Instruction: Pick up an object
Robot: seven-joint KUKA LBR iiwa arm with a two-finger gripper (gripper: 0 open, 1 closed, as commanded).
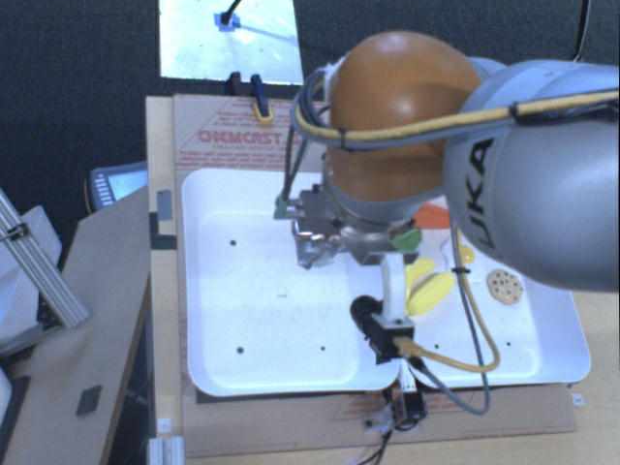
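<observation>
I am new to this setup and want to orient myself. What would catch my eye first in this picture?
First, the big orange band of the grey arm, filling the upper right over the bins. Below it, small items lie in the right bin: a yellow banana-like piece, a round cookie and an orange piece. The left bin is a wide white area with dark dots.

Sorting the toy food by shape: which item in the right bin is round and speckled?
The tan cookie, a flat disc with dark specks, lying farthest right. The yellow banana-like piece beside it is elongated and plain.
</observation>
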